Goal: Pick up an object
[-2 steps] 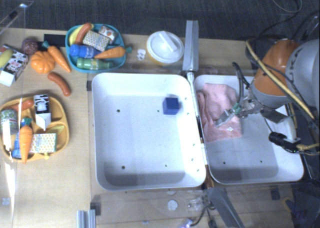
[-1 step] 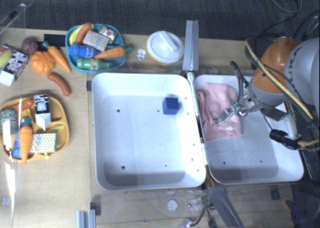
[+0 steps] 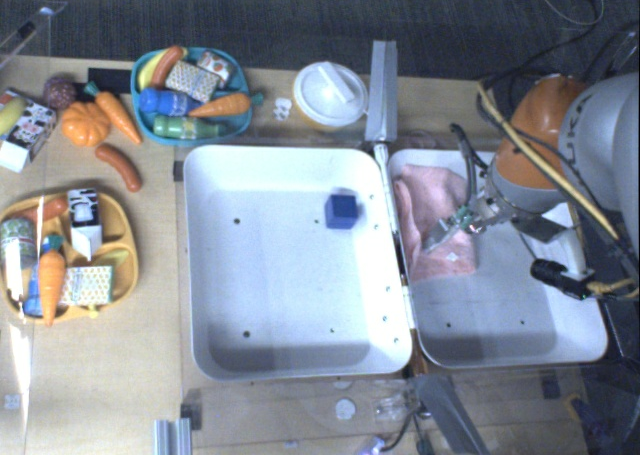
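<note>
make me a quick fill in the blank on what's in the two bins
1. The blue cube lies in the ____ bin.
2. The cloth in the right bin is ____ in colour.
3. The gripper is over the ____.

Missing words: left; pink; cloth

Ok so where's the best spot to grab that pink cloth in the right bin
Probably from straight above, at the raised folds near the middle of the pink cloth. It lies crumpled against the left wall of the right bin, so pinching a ridge suits better than chasing a flat edge.
</note>
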Robot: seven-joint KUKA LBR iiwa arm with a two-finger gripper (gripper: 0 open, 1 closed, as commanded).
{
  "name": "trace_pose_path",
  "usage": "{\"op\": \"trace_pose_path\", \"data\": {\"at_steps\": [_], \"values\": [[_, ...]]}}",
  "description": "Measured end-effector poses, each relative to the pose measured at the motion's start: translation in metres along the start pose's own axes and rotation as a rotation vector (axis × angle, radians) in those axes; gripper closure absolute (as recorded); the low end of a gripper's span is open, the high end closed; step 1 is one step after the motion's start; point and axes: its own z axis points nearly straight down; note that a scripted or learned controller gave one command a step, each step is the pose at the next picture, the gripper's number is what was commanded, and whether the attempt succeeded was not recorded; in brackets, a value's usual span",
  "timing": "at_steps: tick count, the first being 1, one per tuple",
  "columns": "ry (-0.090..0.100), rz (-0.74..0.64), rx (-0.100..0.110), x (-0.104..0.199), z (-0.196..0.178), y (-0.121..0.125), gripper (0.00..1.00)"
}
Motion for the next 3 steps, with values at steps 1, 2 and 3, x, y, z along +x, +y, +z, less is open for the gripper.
{"op": "trace_pose_path", "data": {"at_steps": [1,2,3], "values": [[0.0,-0.002,-0.003,-0.001,-0.009,0.003,1.0],[0.011,-0.006,0.012,-0.001,-0.009,0.0,1.0],[0.007,0.02,0.008,0.032,-0.097,0.019,1.0]]}}
